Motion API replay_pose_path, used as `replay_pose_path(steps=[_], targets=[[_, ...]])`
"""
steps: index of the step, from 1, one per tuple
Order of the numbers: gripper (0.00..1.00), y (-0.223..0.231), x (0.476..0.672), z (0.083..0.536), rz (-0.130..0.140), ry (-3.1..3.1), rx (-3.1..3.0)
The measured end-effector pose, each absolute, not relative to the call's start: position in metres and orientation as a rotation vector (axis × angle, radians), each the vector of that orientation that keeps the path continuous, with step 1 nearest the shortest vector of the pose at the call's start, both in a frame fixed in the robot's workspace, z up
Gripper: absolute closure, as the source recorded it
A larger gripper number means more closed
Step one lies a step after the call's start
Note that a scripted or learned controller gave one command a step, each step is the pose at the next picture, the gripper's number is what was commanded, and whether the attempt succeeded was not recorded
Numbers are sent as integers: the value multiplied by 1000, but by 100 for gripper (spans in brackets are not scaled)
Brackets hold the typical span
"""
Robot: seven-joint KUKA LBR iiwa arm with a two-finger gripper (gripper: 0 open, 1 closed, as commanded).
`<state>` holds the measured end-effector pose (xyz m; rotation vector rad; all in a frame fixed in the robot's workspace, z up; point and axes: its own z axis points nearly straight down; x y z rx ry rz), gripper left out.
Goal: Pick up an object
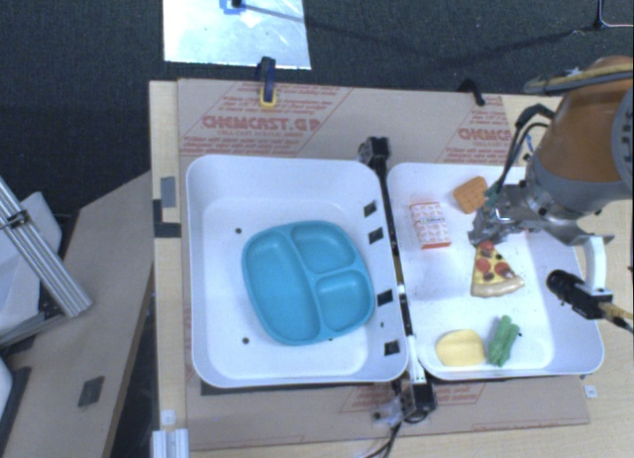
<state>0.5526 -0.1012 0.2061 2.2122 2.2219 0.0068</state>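
Pincer (490, 229) tips blurred (perhaps touching) — pizza slice (493, 275).

Pizza slice (493, 275) lies flat in right bin (575, 352), point toward far side.

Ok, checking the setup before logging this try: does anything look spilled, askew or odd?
Nothing stands out. The blue divided plate lies flat in the left bin; the toy foods lie apart in the right bin, with the gripper above the pizza slice.

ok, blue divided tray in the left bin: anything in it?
Empty. The blue tray lies flat in the left bin, all three compartments showing bare blue. The toy food, including the pizza slice, sits in the right bin.
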Motion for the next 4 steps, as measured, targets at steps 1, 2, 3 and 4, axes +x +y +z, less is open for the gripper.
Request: replay_pose_path(steps=[1,2,3,4], targets=[[100,-103,564,256,6,2222,2212],[100,-50,546,259,3,2231,2212],[100,2,540,243,4,2232,2211],[100,60,533,236,4,2234,2211]])
